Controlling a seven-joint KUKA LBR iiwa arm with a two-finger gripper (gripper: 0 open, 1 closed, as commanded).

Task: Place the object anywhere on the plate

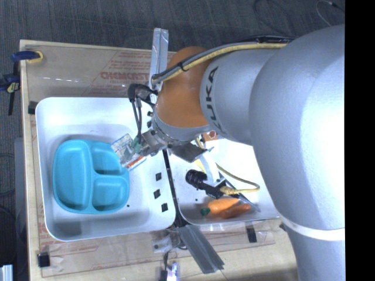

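Note:
A light blue divided plate (88,177) lies in the left bin (53,113). My gripper (132,149) hangs over the plate's right edge, near its upper right compartment. Its pale fingers are shut on a small object (136,157) with red, white and green parts, which sits just above the plate's rim. The grey arm with its orange band reaches in from the right and hides much of the right bin.
An orange carrot-like thing (225,208) with a green tip lies near the front of the right bin (193,218). Small black marks dot the left bin's floor beside the divider between the bins. A blue clamp (23,56) grips the bench's far left corner.

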